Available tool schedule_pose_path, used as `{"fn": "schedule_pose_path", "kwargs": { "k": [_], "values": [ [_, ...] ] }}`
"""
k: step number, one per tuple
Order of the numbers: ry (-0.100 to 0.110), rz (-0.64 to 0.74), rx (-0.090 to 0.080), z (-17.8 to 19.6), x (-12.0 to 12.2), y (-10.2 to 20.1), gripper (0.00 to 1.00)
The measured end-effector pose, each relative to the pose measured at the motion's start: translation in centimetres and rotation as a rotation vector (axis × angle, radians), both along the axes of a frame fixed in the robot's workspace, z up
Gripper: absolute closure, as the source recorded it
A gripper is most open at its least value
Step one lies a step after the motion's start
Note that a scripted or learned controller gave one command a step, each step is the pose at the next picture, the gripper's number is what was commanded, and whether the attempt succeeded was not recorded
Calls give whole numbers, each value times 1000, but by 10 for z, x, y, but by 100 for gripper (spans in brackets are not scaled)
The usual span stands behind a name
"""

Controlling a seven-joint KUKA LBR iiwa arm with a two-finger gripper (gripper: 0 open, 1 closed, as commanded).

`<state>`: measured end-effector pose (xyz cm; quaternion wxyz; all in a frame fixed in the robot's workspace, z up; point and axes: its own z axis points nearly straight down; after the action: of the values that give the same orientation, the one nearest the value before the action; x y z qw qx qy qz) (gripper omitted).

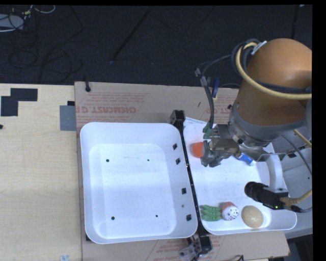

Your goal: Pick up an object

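tool (210,159) hung low in right bin (285,224), beside orange object (196,149) at bin's left wall; finger state unclear. green toy (210,212), white spotted ball (229,211), tan egg-shaped object (252,216) lined near front rim.

Dark floor up top, pale desk below, cardboard in the middle.

Across twelve o'clock lies a dark carpeted floor (127,41), with thin cables (20,15) trailing at eleven. At nine o'clock sits the light wood-grain desk (35,178), carrying black shapes (18,99) and a grey square (66,117) near ten. A brown cardboard sheet (132,102) with mirrored red print spreads from centre down to six. Light falls bright and even over the desk.
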<state>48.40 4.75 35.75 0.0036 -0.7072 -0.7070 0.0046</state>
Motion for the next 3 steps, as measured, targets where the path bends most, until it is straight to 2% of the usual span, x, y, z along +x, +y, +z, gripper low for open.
{"fn": "schedule_pose_path", "kwargs": {
  "k": [3],
  "values": [
    [11, 9, -2, 27, 1, -4, 100]
  ]
}}
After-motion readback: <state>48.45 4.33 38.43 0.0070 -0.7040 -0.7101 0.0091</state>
